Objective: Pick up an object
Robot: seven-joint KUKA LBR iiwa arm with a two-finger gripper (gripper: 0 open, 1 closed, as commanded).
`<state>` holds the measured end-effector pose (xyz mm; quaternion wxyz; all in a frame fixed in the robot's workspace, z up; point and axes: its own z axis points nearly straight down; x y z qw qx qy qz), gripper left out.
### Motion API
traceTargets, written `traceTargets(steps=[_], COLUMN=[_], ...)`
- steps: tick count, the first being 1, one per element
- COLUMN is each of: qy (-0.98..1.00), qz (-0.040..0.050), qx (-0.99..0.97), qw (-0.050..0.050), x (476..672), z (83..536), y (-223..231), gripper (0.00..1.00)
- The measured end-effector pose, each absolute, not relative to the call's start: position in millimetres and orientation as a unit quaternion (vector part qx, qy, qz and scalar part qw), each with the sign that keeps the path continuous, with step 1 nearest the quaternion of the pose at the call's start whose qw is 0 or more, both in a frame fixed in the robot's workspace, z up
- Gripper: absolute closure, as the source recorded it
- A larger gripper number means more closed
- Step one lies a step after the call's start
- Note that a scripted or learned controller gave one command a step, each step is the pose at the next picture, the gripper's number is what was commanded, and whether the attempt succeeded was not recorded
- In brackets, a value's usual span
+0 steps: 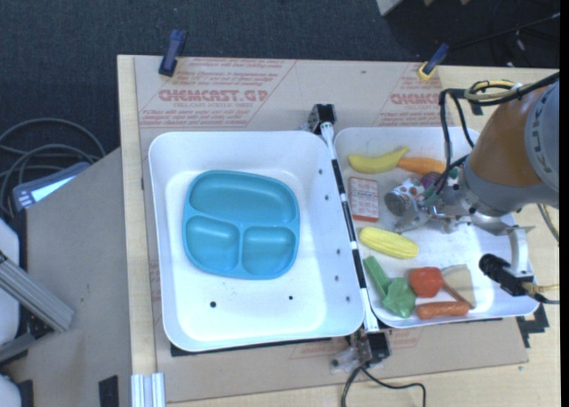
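Camera view from above has me reaching in over the right bin [524,312], my gripper [411,203] low among the toy food near that bin's middle. Whether it is spread or pressed together I cannot tell; the metal parts blur into the small patterned object [407,192] beneath them.

I judge this to be the descent or grasp step, with nothing yet visibly lifted. The next move calls for a firm closing on one piece and a straight lift clear of its neighbours, which lie crowded.

Candidates in the right bin: a banana [377,161] and an orange carrot [421,165] toward the far edge, a red-and-white card [363,198] along the left wall, a yellow corn cob [388,243] just beside my gripper toward the near side. At the near edge sit green vegetables [391,288], a tomato [426,281], a pale wedge [460,283] and a second carrot-like piece [442,310].

In the left bin [169,161] there is a blue divided tray [241,223] at its centre, all three compartments bare.
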<state>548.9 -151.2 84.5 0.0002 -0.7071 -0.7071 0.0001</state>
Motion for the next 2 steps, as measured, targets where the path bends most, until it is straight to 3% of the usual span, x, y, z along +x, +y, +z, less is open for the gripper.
traceTargets(steps=[1, 2], qy=[-0.708, -0.707], qz=[-0.0002, 0.0009], qx=[-0.707, -0.707], qw=[-0.001, 0.002], x=[603.2, 640.4], z=[112, 86], y=[-168, -181], gripper=[0.00, 0.00])
